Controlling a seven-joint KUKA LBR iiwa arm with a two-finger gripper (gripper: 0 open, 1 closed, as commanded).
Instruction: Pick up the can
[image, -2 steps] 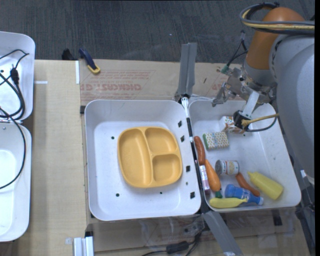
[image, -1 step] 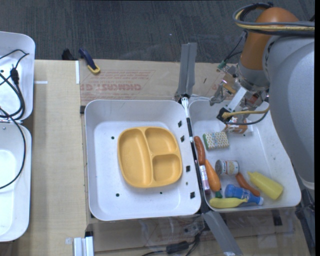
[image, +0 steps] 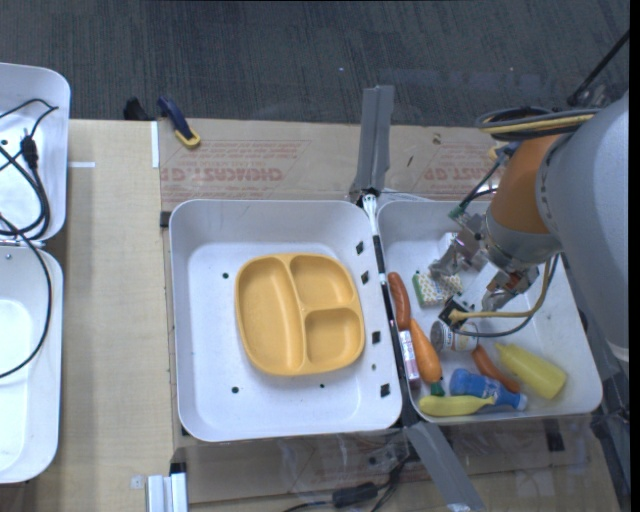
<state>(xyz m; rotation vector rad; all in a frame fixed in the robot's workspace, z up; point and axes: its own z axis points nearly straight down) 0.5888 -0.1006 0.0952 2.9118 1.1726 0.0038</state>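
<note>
The can (image: 453, 335) is small and silvery and lies on its side in the middle of the right bin (image: 570, 300). It rests between a carrot (image: 425, 350) and an orange-red piece (image: 492, 362). My gripper (image: 473, 282) hangs just above and behind the can. Its two fingers are spread apart and open, with nothing between them. The grey arm with its orange band (image: 520, 190) comes in from the upper right and hides the bin's far right corner.
The right bin also holds a sausage (image: 398, 297), a speckled block (image: 431, 290), a yellow bottle (image: 530, 368), a blue toy (image: 480, 385) and a banana (image: 450, 405). A yellow divided plate (image: 298, 312) lies in the left bin (image: 200, 330).
</note>
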